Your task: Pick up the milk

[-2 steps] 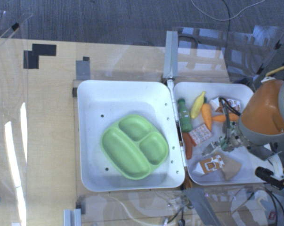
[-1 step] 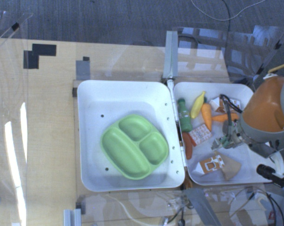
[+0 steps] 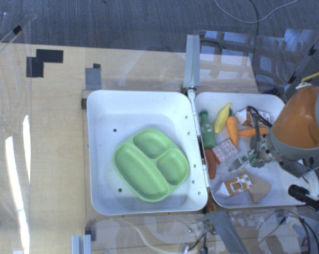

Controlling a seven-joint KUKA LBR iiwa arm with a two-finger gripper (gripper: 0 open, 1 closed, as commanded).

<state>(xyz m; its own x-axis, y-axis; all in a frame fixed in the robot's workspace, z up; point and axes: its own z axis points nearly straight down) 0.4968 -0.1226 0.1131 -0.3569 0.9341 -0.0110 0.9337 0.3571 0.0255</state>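
Milk carton [image 3: 224, 153] lying flat in the right bin [image 3: 275, 102], gripper [image 3: 253, 159] poised just beside it.

The carton looks small, light and stiff-sided, likely toy-weight; best taken across its narrow flanks, which may slip. Whether the jaws are open or closed cannot be told, and nothing is seen held. Close neighbours crowd it: green bottle [image 3: 207, 128], banana [image 3: 221, 118], carrot [image 3: 232, 131], a brown carton [image 3: 246, 187]. The left bin [image 3: 101, 142] holds a green divided plate [image 3: 151, 164].

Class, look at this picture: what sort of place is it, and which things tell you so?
Probably a robotics lab: a robot arm reaches over two white bins, one holding toy food like a banana, with loose cables about.
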